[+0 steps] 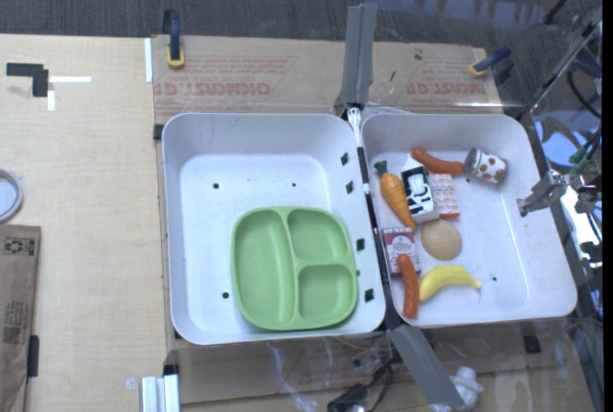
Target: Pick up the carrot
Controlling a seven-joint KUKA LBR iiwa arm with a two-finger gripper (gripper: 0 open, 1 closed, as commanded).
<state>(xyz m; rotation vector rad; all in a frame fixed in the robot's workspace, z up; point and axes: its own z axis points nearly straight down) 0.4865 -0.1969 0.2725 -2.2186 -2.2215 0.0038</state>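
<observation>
The carrot is lying at the right bin's left wall, well apart from the tool at the right wall; whether the tool is apart or together, I cannot tell.

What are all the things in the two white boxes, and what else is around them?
Green plate: one, light green with three sections, in the left bin.
Carrot: one, orange with a green top, left side of the right bin.
Sausages: two, red-orange; one near the far wall, one near the front.
Banana: one, yellow, front of the right bin.
Bun: one, tan and round, middle of the right bin.
Carton: one, black and white, beside the carrot.
Small boxes: two, red and white; one right of the carton, one below the carrot.
Can: one, white with red, on its side, far right.
Bins: two, white; left, right.
Clamps: two, blue and yellow, on the cardboard behind.
Tool: one, grey metal, at the right bin's right edge.
</observation>
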